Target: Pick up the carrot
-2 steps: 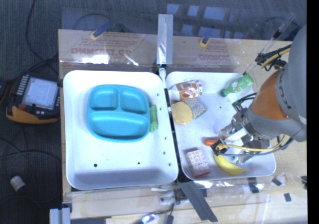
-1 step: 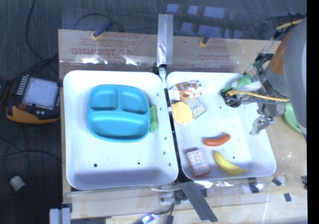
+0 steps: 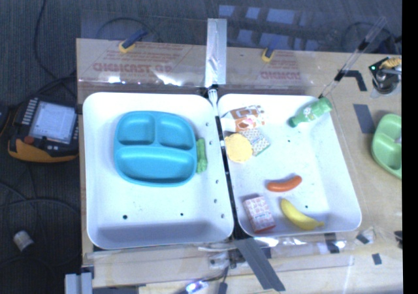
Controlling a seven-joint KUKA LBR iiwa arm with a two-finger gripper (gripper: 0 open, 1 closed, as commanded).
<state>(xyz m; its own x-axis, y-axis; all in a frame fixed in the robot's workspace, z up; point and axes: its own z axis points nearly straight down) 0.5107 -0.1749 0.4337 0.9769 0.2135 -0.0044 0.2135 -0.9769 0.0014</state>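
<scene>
The carrot (image 3: 284, 183) is a small orange-red tapered piece lying flat in the right bin (image 3: 333, 175), a little below its middle. It lies almost level, with its thicker end to the left. It touches nothing; the nearest thing is a yellow banana (image 3: 299, 215) just below it.
The right bin also holds a pink box (image 3: 258, 212), a yellow disc (image 3: 238, 149), a checkered pack (image 3: 259, 142), a snack packet (image 3: 247, 118) and a green bottle (image 3: 309, 114). In the left bin (image 3: 104, 214) lie a blue divided plate (image 3: 155, 147) and a green piece (image 3: 200, 154).
</scene>
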